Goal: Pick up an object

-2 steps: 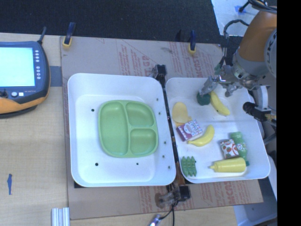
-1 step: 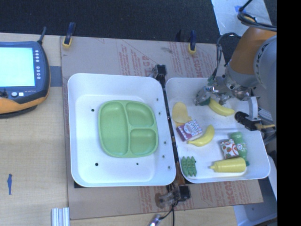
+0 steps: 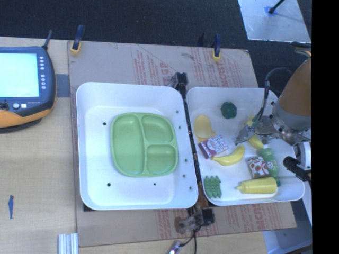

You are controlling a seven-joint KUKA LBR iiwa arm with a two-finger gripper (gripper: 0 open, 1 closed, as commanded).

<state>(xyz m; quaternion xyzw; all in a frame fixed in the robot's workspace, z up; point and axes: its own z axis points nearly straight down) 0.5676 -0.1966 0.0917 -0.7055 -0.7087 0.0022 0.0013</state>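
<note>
White plastic makes up both shallow bins on the desk (image 3: pixel 32 194), set side by side on a sheet of cardboard (image 3: pixel 137 62) that clamps hold at its far edge, likely so nothing slides while the arm works. The left bin (image 3: pixel 87 142) holds a green divided plate (image 3: pixel 144 144) lying flat at its middle. The right bin (image 3: pixel 204 97) carries all the small things to choose from: a dark green lump (image 3: pixel 229 109) near the far wall, a yellow rounded piece (image 3: pixel 203 125) by the left wall, a red and white packet (image 3: pixel 212 146) touching a banana (image 3: pixel 231 157), a green ridged piece (image 3: pixel 212 186) at the near left corner, a yellow squeeze bottle (image 3: pixel 258 185) lying on its side along the near wall, and a small carton (image 3: pixel 258 166) beside a green bottle (image 3: pixel 270 162).

The arm (image 3: pixel 296 97) reaches in from the right, and its gripper (image 3: pixel 253 133) is low over the right side of that bin, just above a small yellow thing (image 3: pixel 257 141) that lies partly hidden beneath it. Whether the gripper is spread or pressed together I cannot tell; metal and cable blur together there. Nothing shows clearly caught in it, so I judge the pick not yet made. The yellow thing sits near the carton and the green bottle, which could crowd the grasp.

A tablet-like controller (image 3: pixel 24 86) rests at the desk's left, well apart from the bins.
</note>
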